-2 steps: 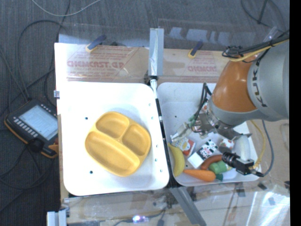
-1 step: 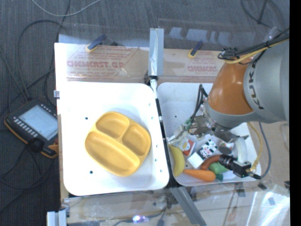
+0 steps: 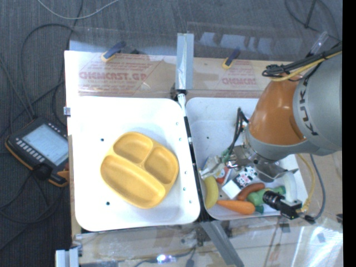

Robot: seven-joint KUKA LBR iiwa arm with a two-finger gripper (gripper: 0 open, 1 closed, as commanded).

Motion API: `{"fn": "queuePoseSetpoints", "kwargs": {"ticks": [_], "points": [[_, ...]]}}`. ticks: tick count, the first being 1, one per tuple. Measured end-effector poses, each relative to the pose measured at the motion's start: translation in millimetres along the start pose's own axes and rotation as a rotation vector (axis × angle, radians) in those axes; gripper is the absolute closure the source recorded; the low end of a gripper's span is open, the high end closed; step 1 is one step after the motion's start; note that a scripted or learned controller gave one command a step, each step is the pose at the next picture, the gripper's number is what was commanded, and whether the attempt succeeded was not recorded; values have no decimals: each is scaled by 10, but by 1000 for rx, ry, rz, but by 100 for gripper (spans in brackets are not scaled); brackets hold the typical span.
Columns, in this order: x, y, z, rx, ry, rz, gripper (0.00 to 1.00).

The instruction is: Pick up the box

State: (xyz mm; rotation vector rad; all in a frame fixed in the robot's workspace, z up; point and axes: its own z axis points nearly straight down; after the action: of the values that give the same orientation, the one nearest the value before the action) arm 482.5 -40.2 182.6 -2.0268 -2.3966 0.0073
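Gripper (image 3: 240, 167) low in the right bin's (image 3: 214, 121) clutter, grip state impossible to tell.
The box (image 3: 231, 189) sits just below it, packed between banana (image 3: 210, 191) and carrot (image 3: 236, 206); a close could catch a neighbour or nudge the box aside.

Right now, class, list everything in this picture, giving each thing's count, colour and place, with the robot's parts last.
bins: two, white, side by side on the bench
plate: one, yellow, three sections, left bin
box: one, white, right bin, between banana and carrot
banana: one, yellow, right bin, near its left wall
carrot: one, orange, right bin, front edge
red thing: one, right bin, above the carrot; kind unclear
clips: two, yellow and blue, bench's back edge
pendant: one, black and orange, floor left of the bench
cables: several, dark, floor
arm: one, grey with orange band, over the right bin
gripper: one, low over the right bin's things
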Motion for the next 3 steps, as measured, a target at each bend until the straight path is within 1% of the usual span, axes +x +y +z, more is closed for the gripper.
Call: {"fn": "queuePoseSetpoints", "kwargs": {"ticks": [1, 2, 3], "points": [[-453, -65, 784, -3, 2, 51, 0], [-719, 766, 929, -15, -4, -137, 0], [-713, 776, 824, -17, -4, -138, 100]]}}
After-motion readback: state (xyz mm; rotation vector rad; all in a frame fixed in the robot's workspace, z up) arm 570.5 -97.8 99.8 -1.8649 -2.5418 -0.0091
